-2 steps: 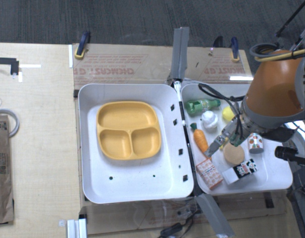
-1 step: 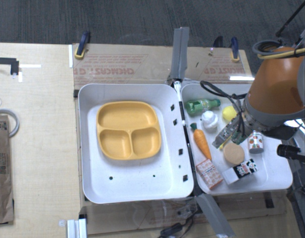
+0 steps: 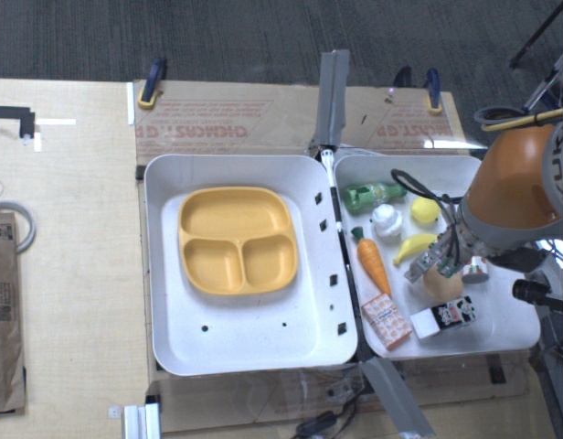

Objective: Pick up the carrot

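Camera view, carrot (image 3: 373, 263) lying in right bin (image 3: 510, 337) near its left wall, gripper (image 3: 437, 265) low beside banana (image 3: 414, 247), well right of carrot, jaw state impossible to tell, yellow tray (image 3: 236, 239) in left bin (image 3: 172, 337).

Glossy white plastic bins (image 3: 172, 273)

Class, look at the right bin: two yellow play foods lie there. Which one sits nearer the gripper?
The banana, the long curved piece just left of the gripper. The lemon is rounder and sits farther off, toward the bin's back, beside the green bottle.
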{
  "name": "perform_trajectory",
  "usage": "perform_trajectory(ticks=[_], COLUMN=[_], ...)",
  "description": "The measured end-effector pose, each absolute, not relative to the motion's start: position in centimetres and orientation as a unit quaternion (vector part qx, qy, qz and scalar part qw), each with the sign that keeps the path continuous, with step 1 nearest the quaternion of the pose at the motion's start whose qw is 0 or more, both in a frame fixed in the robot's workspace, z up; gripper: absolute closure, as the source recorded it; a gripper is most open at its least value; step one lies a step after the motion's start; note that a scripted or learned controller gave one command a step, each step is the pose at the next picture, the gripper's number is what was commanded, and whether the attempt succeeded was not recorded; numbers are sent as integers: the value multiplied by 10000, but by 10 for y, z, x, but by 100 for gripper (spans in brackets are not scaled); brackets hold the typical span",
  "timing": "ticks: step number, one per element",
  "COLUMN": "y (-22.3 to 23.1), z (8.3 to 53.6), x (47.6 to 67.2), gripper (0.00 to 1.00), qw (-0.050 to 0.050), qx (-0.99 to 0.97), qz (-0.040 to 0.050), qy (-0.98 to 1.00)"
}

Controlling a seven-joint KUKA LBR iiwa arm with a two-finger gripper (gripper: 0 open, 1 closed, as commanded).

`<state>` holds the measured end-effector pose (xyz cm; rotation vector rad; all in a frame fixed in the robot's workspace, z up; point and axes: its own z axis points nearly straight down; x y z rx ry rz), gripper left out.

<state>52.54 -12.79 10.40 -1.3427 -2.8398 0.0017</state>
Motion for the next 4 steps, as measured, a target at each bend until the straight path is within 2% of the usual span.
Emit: perform_trajectory(ticks=[1,2,3,4], y=[-94,-94,-90,-137], z=[299,299,195,175], x=[547,547,538,553], gripper=[100,0,0,0], qw=[-10,-9,-2,-13], qx=[-3742,-3743,-328,-1921], qz=[3,3,-4,1], qy=[-9273,-9273,-9995,-9814])
